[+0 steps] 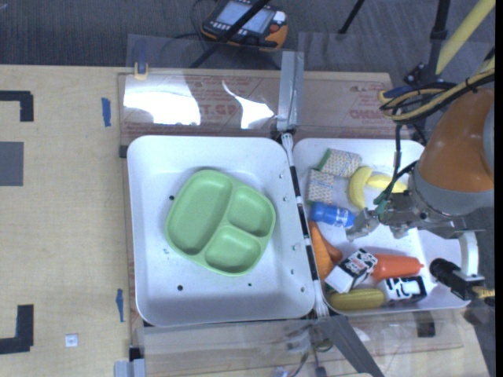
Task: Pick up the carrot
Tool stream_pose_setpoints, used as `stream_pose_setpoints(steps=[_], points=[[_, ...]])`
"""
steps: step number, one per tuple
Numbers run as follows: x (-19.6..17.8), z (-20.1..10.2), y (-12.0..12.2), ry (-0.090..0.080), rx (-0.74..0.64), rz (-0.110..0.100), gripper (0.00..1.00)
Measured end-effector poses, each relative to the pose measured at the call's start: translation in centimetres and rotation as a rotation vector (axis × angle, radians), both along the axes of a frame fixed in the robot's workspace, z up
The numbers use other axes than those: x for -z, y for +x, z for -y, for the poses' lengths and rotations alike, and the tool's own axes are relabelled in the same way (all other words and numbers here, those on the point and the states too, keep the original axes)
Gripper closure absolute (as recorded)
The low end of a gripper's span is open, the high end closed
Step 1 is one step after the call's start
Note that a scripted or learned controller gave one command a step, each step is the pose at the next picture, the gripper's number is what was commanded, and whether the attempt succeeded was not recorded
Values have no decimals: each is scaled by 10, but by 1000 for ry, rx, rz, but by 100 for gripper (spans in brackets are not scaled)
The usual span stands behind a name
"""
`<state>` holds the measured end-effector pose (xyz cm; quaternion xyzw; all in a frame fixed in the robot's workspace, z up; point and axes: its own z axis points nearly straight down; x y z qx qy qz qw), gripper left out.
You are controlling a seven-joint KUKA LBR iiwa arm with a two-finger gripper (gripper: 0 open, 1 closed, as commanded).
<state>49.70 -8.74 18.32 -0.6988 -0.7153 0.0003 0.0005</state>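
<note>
The carrot [321,247] is an orange tapered piece lying along the left wall of the right bin [448,309]. Its lower end is tucked under a black-and-white box [355,265]. My gripper [365,224] hangs over the middle of the right bin, just right of a blue bottle [330,214] and up and to the right of the carrot. It is apart from the carrot, and nothing shows held in it. The grey arm with its orange band [462,151] covers the bin's right side.
Around the carrot lie a banana [360,185], two checkered sponges [338,162], an orange-red object [398,266], a yellow piece [357,298] and a second black-and-white box [406,289]. The left bin [149,171] holds a green divided plate [220,221].
</note>
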Motion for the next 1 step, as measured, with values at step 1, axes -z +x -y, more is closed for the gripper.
stream_pose_setpoints(steps=[1], points=[[96,8,-15,0,341,11,0]])
